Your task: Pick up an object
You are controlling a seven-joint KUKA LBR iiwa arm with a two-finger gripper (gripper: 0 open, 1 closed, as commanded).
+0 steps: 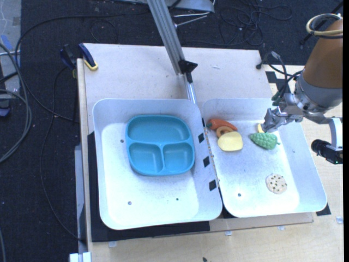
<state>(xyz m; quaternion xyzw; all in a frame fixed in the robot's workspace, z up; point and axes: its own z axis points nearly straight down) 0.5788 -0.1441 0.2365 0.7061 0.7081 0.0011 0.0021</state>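
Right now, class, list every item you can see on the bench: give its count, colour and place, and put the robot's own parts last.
Bins: two, white, side by side on the bench.
Divided plate: one, blue, three compartments, in the left bin.
Carrot-like toy: one, orange, right bin, near the divider.
Yellow toy food: one, yellow, touching the orange piece.
Grape bunch: one, green, right bin, far side.
Cookie: one, tan with dark chips, right bin, near side.
Clamp: one, blue and yellow, far left corner of the bench.
Arm: one, grey with orange band, from the right.
Tool: one, just above the grapes.

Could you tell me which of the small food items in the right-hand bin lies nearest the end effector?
The green bumpy item, just below the end effector. The yellow piece, orange piece and cookie lie farther off.
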